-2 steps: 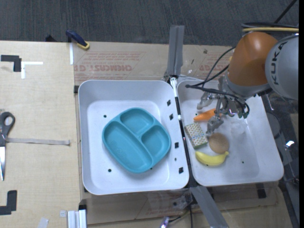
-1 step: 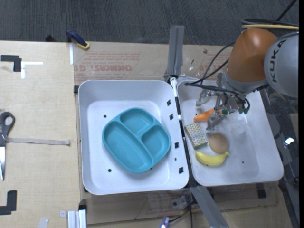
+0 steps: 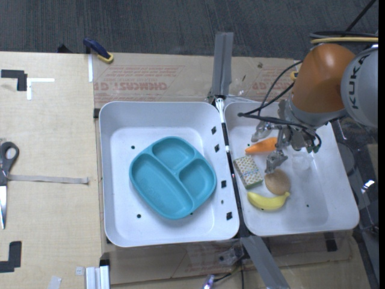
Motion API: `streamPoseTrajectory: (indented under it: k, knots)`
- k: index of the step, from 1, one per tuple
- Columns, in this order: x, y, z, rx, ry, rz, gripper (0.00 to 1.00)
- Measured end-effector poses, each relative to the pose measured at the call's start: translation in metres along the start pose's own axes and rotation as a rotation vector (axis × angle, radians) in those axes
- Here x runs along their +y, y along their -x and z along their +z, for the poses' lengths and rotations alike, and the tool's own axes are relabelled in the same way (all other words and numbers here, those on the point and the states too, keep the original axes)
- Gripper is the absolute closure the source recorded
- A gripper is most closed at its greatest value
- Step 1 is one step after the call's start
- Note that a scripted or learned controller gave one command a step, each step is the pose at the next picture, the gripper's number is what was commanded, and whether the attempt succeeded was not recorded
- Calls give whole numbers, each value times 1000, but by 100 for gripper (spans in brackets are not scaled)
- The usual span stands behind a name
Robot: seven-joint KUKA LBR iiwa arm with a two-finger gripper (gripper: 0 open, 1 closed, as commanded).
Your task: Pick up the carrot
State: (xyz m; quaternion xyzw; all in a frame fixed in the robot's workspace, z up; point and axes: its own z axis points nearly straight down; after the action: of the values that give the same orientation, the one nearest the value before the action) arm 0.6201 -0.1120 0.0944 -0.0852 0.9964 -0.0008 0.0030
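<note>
Two shallow white bins are sitting side by side on the desk [image 3: 48,161], and the right bin [image 3: 328,215] is serving here as the landmark. Inside the right bin, toward its upper left part, the carrot [image 3: 262,147] is lying roughly flat, its orange body pointing toward the wall that the two bins share. The hand [image 3: 278,159] is hanging over that same area, just beside the carrot's thicker end and partly covering it; how far the hand is open cannot be told, nor whether it has hold of anything. The grey arm [image 3: 325,80] with its orange band is reaching in over the right bin's upper right corner. Below the carrot, a speckled green-and-white sponge [image 3: 248,171] is lying near the shared wall. A brown kiwi [image 3: 277,182] is resting just right of the sponge, and a yellow banana [image 3: 267,201] is lying beneath the kiwi, touching it or nearly so. Left of the right bin, the left bin [image 3: 114,131] is holding a blue divided plate [image 3: 172,177] with three compartments. Well left of both bins, scissors [image 3: 6,161] are lying at the desk's edge.
</note>
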Motion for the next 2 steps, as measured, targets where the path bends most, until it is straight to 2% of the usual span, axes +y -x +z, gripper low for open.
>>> streamPoseTrajectory:
  k: [2]
  knots:
    - [-1, 9, 0, -2, 1, 43, 0]
